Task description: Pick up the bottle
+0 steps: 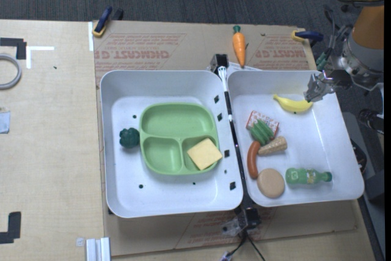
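At the right bin's far right corner, your gripper (317, 87) hangs just over the rim, tip pointing down and toward the left. Finger state: cannot tell at this size; nothing is visible between them. Orange band and grey wrist sit just behind it, up and to the right.

Nearest to the gripper: banana (292, 103), lying just left and slightly below, close but apart as far as I can judge.

Further out, toward the bin's middle: a green vegetable (263, 130) on a red-and-white packet (255, 120), a cone (272, 145) touching them, a sausage (252, 159) beside that, a round bun (270, 183) at the near edge.

Bottle (308, 176): green, on its side, well away from the gripper, near the right bin's (342, 125) near right corner, cap end toward the right wall, base just beside the bun.

Beyond: left bin (116, 180) with a green tray (177, 122), a yellow block (204, 153) in one compartment, broccoli (129, 137) beside the tray. Carrot (238, 44) lies outside, on the cardboard.

Step in hand, as I read it: approach, not yet begun in earnest. You need to travel along the right wall toward the near edge, line up across the bottle's body, then descend. Watch the wall and the bun for clearance.
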Motion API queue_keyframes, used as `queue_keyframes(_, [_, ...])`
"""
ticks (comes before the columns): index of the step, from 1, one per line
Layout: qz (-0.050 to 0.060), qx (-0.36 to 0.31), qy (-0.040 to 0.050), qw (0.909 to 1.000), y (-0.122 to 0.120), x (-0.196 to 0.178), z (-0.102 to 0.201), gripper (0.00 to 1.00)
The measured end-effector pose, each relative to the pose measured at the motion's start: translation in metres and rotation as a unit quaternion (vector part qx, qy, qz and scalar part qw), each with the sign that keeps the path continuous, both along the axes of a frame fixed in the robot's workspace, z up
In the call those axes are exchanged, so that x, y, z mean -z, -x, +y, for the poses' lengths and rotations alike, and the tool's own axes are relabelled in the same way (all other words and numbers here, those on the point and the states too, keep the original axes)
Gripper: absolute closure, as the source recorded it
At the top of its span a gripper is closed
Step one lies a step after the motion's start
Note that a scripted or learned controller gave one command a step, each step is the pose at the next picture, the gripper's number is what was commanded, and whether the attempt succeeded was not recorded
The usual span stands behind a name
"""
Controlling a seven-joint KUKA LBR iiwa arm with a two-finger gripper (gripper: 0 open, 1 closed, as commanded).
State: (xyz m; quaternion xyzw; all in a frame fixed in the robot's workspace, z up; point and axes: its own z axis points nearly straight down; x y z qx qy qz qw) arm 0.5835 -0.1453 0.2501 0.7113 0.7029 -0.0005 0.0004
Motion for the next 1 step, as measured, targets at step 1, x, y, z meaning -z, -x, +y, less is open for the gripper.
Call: queue_keyframes(1, [0.000, -0.026, 0.0001, 0.9997, 0.0692, -0.0529, -0.0627, 1.00])
